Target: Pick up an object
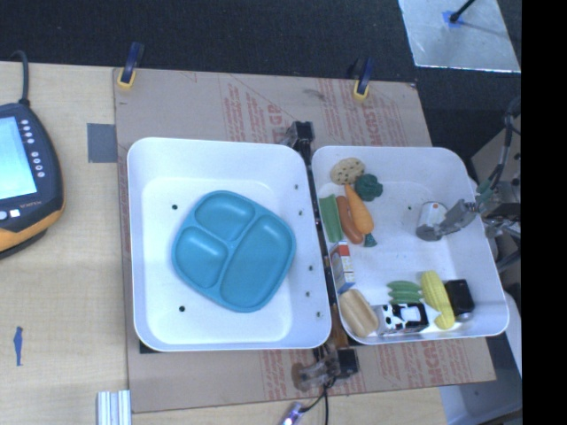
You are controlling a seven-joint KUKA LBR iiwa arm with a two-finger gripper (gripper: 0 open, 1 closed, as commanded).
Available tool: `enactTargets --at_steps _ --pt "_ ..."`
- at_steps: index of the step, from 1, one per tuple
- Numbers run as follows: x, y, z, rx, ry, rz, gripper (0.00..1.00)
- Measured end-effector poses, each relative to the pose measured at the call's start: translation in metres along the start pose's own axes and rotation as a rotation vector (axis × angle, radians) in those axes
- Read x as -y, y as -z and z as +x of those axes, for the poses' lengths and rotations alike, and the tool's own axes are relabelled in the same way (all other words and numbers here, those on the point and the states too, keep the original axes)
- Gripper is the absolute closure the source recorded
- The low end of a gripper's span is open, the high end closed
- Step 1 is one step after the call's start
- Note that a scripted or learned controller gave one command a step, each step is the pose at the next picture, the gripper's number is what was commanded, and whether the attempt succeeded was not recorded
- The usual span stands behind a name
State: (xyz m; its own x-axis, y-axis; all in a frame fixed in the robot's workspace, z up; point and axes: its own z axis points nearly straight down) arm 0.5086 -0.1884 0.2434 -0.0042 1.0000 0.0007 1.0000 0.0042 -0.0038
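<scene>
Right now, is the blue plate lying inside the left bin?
Inside. The blue plate lies flat on the floor of the left bin, within its rim.

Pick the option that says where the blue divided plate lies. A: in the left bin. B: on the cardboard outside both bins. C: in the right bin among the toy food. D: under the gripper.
A: the blue divided plate lies flat inside the left bin, while the carrot and corn cob lie in the right bin.
</scene>
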Motion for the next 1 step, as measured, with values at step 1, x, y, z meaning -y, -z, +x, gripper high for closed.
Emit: enactTargets --at_steps 1 --pt "-0.0567 -0.1141 0.0262 0.001 0.003 -0.002 0.0"
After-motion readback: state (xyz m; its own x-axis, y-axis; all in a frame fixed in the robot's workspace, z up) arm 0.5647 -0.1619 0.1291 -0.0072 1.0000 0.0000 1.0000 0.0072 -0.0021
